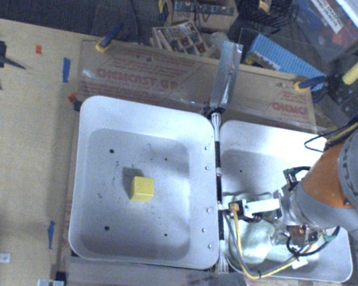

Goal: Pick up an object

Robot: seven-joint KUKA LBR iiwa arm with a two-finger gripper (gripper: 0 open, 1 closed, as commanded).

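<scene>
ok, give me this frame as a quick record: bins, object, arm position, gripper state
bins: two shallow white bins side by side, left bin and right bin
object: one yellow block, on the floor of the left bin near its middle
arm: reaches in from the view's right, orange band above the wrist, wrist low over the right bin
gripper: down in the right bin, near its left wall; nothing seen between its fingers, open or shut cannot be told
block to gripper: apart, in different bins
</scene>
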